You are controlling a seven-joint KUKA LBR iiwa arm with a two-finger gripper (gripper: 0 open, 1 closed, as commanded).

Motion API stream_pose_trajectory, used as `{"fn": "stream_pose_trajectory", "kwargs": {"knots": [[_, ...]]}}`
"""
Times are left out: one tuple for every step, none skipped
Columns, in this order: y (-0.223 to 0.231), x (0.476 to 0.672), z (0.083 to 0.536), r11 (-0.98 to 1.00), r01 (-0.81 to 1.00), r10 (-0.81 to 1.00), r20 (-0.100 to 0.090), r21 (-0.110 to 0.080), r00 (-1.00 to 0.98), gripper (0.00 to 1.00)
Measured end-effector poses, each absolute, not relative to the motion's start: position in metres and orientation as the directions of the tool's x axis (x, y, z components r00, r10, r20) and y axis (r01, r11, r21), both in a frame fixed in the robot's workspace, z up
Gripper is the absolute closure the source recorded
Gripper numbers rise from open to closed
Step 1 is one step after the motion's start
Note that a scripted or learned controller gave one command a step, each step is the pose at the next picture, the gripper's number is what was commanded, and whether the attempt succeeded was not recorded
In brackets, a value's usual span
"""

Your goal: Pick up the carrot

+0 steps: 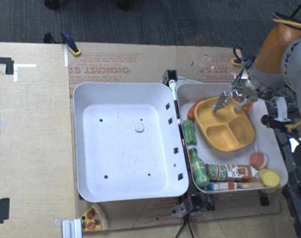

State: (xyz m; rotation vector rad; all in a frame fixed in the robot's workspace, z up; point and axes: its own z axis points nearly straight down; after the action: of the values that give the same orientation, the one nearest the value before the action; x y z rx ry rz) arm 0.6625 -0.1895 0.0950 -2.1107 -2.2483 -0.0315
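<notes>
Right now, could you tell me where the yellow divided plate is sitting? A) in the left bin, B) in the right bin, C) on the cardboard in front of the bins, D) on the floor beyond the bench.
B: the yellow divided plate lies in the right bin, near its far end, with the gripper over the plate's far rim; the left bin holds no plate.

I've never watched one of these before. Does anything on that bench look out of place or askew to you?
Yes. A slice of toy pizza lies outside the bins, on the cardboard by the left bin's front corner. In the right bin the yellow divided plate sits tilted over other items, and the remaining toys crowd its left wall and front edge.
</notes>
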Motion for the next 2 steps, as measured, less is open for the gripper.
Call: {"fn": "stream_pose_trajectory", "kwargs": {"knots": [[-0.197,0.665,0.106,0.068,0.998,0.997,0.025,-0.004,-0.068,1.0],[-0.184,0.665,0.104,0.077,0.997,0.996,0.05,-0.018,-0.076,0.0]]}}
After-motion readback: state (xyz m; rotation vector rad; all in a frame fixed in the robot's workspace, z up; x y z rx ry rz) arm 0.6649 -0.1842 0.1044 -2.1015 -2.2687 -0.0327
